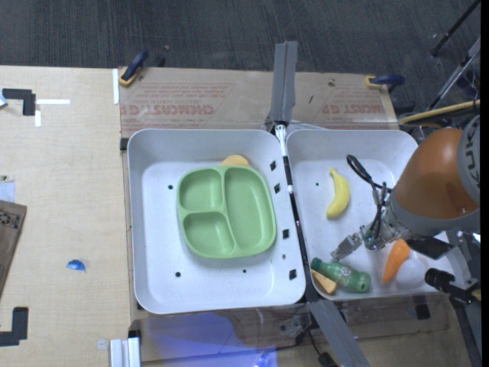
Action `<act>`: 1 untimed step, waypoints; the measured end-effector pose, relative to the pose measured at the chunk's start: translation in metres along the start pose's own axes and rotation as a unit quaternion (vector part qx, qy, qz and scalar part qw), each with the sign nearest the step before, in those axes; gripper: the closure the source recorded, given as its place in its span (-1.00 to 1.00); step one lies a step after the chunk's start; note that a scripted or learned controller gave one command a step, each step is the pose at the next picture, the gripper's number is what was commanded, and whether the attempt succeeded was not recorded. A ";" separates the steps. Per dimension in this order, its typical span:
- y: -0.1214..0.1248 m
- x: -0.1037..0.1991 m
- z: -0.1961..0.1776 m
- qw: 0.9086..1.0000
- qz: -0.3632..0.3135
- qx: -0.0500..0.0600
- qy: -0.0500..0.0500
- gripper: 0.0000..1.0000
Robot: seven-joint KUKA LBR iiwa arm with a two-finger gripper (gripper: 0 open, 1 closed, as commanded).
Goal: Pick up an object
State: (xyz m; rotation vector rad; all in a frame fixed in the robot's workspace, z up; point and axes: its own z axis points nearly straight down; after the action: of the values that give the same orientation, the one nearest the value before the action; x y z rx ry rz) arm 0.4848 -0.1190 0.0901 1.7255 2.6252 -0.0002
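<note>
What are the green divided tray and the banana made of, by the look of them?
Green divided tray: likely moulded plastic, a smooth matte surface with rounded, even compartment walls. Banana: probably a plastic toy, a uniform bright yellow with no spots, though real fruit can't be ruled out.

My bins (153, 228) look like smooth, glossy white plastic. The green tray (227, 211) is matt plastic, the banana (338, 193) shiny. Cardboard (199, 102) lies far behind; the bench (61, 205) looks like pale wood.

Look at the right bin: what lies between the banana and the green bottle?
In the camera view, the claw hangs between the banana and the green bottle, over bare white bin floor.
</note>
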 end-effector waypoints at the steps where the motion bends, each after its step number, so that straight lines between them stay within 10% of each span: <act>1: 0.012 0.036 -0.099 0.989 0.150 0.002 0.000 -1.00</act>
State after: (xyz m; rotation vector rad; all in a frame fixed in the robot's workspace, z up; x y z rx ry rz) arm 0.4815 -0.0807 0.1894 2.1009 2.3382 -0.0040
